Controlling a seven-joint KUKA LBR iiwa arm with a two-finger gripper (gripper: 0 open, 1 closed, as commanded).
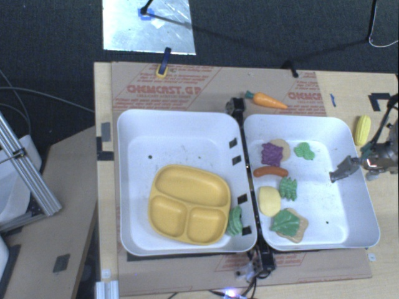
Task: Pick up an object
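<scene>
Toys for picking are seen in the right bin (358, 185), all lying toward its left half, well apart from the claw (341, 169). The claw is held over the right side of that bin, near its right wall, with dark fingers pointing left and down; whether they are spread or closed cannot be told, and nothing is seen between them. The arm (381, 157) is seen reaching in over the bin's right rim.

Nearest the claw, a green leaf (303, 150) lies toward the bin's back. Further left, a purple piece (272, 152) rests on a tan slice, a sausage (270, 172) lies just below it, and a green sprig (288, 188) sits beside a yellow lump (269, 200). At the front, a toast with greens (288, 224) is found.

In the left bin (143, 136), a yellow tray (188, 203) is seen, with a green piece (235, 222) at its right edge. On the worktop (206, 83), a carrot (266, 99) lies behind the bins and a corn cob (362, 129) just outside the right bin.

The approach step is judged to be in hand: no object has been taken. Next, the claw would need to be carried left over one toy, lowered and closed on it.
</scene>
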